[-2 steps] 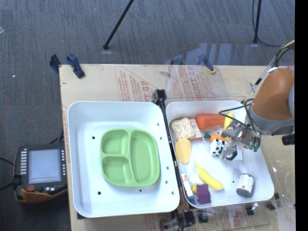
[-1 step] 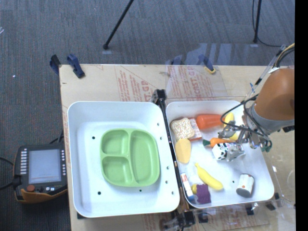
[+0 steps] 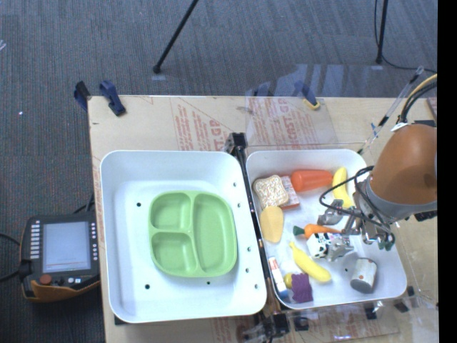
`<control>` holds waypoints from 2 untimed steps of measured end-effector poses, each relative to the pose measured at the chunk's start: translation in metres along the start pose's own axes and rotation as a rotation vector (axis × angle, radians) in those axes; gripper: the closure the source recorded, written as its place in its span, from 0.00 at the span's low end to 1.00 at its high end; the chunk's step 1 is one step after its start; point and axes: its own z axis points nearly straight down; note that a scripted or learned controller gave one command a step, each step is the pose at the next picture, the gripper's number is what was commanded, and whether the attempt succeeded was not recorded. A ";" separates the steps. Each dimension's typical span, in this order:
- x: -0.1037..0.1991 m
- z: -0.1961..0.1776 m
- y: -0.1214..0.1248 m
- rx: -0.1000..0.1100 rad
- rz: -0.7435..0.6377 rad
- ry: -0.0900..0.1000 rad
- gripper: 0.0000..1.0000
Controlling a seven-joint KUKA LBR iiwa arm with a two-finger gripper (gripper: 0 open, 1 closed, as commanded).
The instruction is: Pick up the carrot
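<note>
While our gripper (image 3: 341, 229) hovered at the carrot's (image 3: 319, 229) three o'clock, its claw state unclear, the pickup remained undone.

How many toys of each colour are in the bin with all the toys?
Orange: 2, a big carrot and a small carrot
Yellow: 3, a banana, a pale yellow piece and a yellow piece
Tan: 1, a cracker
Purple: 1, grapes
Grey: 1, a cup
Black and white: 1, a small toy
Total: 9
</note>
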 end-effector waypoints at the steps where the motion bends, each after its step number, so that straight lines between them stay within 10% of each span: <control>1: 0.059 -0.001 0.039 0.002 0.110 -0.004 1.00; 2: 0.061 -0.002 0.083 0.007 0.566 -0.020 1.00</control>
